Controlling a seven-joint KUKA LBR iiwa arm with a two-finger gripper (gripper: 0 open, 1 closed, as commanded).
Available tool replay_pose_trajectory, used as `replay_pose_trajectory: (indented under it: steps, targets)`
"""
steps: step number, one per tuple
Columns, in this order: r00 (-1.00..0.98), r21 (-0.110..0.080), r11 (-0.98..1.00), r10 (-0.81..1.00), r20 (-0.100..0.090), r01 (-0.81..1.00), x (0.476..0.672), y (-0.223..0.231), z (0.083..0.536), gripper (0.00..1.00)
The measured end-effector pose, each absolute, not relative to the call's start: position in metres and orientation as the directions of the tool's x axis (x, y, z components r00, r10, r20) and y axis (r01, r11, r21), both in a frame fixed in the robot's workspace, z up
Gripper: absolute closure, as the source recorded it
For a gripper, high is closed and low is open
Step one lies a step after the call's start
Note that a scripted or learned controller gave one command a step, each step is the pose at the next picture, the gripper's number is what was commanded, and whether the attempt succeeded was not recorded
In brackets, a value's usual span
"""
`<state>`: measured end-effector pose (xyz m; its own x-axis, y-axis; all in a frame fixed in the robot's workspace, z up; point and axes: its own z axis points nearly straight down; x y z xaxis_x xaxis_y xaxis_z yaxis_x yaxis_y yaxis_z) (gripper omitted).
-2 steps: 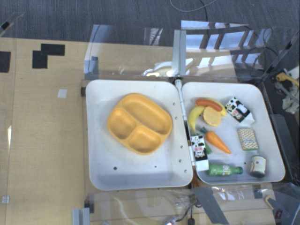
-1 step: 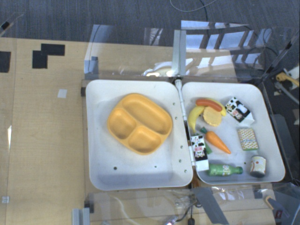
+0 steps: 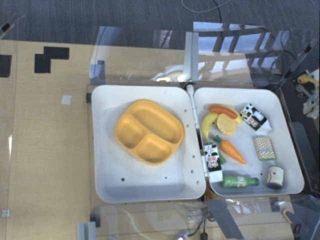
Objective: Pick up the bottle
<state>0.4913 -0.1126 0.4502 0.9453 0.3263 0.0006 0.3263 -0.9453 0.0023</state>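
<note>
Centrally, two shallow white bins are set side by side: the left bin (image 3: 107,184) is given over to a yellow divided plate (image 3: 149,131), while the right bin (image 3: 285,115) is crowded with small items. The green bottle (image 3: 239,181) is laid on its side along the lower edge of the right bin, just beside a cow-patterned carton (image 3: 213,160), below a carrot (image 3: 233,151) and left of a small can (image 3: 274,176), so a low approach is probably called for. The claw's state cannot be told.

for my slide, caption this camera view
Green bottle lying in the right bin among toy foods; yellow divided plate in the left bin.
</note>
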Motion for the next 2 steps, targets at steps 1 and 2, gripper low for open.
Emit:
replay_pose_trajectory:
  steps: [1,2]
  targets:
    - [0.980,0.000,-0.980,0.201,0.002,0.201,0.4871,-0.0475,0.4331,1.00]
    - [0.980,0.000,-0.980,0.201,0.002,0.201,0.4872,-0.0474,0.4329,0.00]
